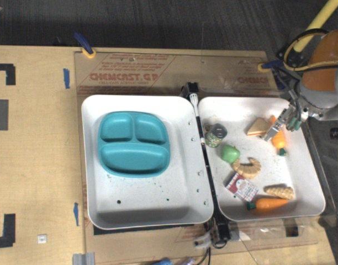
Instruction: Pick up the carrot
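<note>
one carrot (pixel 270 204), two bins (pixel 141 217), one gripper (pixel 279 127).

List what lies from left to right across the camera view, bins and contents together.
Teal divided plate in the left bin → small can → green piece → croissant → tan block → carrot in the right bin → gripper.
</note>
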### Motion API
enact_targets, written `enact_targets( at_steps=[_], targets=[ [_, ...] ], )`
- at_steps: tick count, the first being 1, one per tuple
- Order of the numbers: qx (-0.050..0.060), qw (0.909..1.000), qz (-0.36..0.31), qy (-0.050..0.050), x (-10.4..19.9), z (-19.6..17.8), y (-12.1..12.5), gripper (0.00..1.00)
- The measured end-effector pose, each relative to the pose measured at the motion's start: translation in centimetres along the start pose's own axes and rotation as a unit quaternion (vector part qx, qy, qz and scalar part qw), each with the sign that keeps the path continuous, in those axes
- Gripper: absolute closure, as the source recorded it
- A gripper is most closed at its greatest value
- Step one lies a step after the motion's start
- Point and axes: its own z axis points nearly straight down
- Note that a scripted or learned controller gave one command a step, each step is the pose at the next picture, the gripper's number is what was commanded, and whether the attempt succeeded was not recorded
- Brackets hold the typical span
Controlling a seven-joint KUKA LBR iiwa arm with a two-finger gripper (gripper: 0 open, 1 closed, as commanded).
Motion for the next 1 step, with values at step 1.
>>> enact_targets(
  at_steps=[1],
  targets=[
    [-0.024,0.9987,-0.027,-0.036,5.49,-4.88,3.56,1.00]
  ],
)
